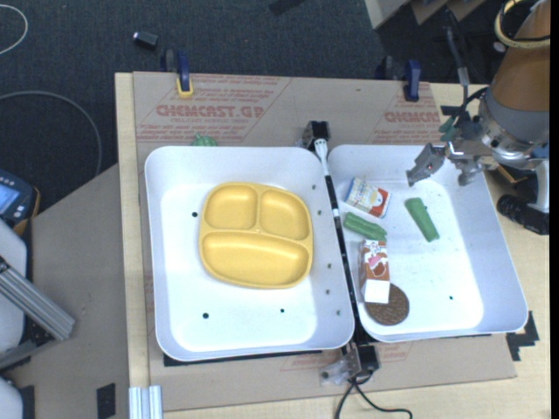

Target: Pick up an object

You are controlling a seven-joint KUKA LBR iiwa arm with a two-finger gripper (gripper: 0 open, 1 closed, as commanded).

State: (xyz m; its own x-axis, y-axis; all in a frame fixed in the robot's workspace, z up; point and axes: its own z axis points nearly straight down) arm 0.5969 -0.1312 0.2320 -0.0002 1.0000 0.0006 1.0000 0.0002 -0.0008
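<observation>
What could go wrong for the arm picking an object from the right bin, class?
The green pieces, small carton and packet lie close together near the bin's left wall, so a grasp might catch two or jam against it. The gripper hovers over the back corner, away from them.

Two shallow white plastic bins (166, 234) (489, 260) are counted. One yellow three-compartment plate (257, 235) is seen at centre-left. Right of centre, two green elongated pieces (422, 219) (364, 227), two small printed packets (368, 197) (375, 261) and one brown round disc (390, 307) are counted.
</observation>
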